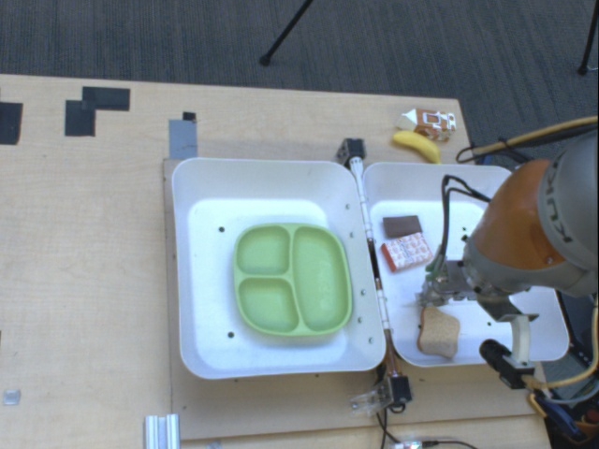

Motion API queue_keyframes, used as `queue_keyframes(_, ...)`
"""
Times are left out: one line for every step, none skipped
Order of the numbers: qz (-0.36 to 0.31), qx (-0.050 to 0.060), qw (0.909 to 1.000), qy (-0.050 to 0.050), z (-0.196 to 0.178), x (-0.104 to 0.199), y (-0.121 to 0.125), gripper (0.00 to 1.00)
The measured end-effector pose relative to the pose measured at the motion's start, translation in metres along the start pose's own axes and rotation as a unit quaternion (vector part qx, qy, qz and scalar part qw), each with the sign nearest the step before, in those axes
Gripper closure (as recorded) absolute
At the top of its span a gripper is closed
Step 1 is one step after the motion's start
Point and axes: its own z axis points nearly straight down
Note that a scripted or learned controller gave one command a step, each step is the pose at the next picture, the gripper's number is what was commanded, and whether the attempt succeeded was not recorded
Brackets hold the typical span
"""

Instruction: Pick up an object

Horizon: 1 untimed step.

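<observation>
In the right bin (524,344) lie a dark brown block (401,225), a red-and-white patterned packet (406,251) and a tan bread-like piece (438,333). My gripper (436,294) reaches down from the grey and orange arm, just above the tan piece and right below the patterned packet. The wrist hides the fingertips, and nothing is seen held between them.
The left bin (201,279) holds a green three-compartment plate (291,280). A yellow banana (416,145) and a small wrapped item (432,120) lie on the bench behind the right bin. Cables run along the bench's right side.
</observation>
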Motion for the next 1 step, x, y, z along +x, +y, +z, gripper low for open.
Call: queue_keyframes(0.0,0.0,1.0,0.0,0.0001,0.0001,-0.0001,0.0)
